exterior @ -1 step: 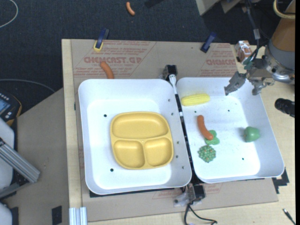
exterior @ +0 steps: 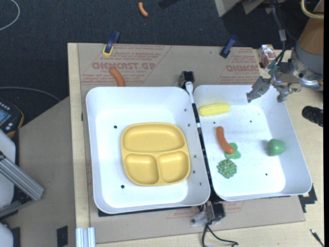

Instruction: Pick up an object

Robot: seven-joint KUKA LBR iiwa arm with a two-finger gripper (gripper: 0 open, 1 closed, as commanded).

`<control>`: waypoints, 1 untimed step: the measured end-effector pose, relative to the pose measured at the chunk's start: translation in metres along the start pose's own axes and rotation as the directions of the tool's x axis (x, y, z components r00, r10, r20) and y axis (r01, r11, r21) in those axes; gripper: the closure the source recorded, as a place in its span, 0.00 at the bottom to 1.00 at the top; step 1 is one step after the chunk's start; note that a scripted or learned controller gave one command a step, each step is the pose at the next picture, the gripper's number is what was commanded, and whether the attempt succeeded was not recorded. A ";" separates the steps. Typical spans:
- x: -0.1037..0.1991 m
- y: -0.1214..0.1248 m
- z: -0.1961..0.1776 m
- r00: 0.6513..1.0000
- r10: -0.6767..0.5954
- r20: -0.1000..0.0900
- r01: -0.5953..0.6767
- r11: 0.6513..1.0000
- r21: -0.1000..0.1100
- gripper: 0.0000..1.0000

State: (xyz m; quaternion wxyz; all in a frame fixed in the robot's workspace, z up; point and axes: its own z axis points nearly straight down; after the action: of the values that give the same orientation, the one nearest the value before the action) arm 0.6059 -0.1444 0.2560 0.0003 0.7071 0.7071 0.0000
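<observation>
My gripper (exterior: 269, 90) hangs open over the far right corner of the right bin (exterior: 288, 181), with nothing between its fingers. In that bin lie a yellow corn cob (exterior: 214, 109) near the far left, an orange sausage (exterior: 222, 138) in the middle, a small carrot-like piece (exterior: 232, 150) beside it, a green broccoli floret (exterior: 227, 168) closer to the front, and a green round fruit (exterior: 276, 147) on the right. The corn cob is to the gripper's left, and the green fruit sits below it in the view.
The left bin (exterior: 103, 112) holds a yellow three-compartment plate (exterior: 154, 153). Another orange sausage (exterior: 117, 76) lies on the cardboard behind the left bin. Clamps (exterior: 109, 43) hold the board's far edge. A small orange item (exterior: 143, 9) lies on the dark floor.
</observation>
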 end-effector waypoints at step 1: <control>0.008 -0.009 0.053 1.000 0.000 -0.003 0.000 1.000 0.008 0.00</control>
State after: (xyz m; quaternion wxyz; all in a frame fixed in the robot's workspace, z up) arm 0.5972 -0.1369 0.2027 -0.0034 0.7071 0.7071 -0.0018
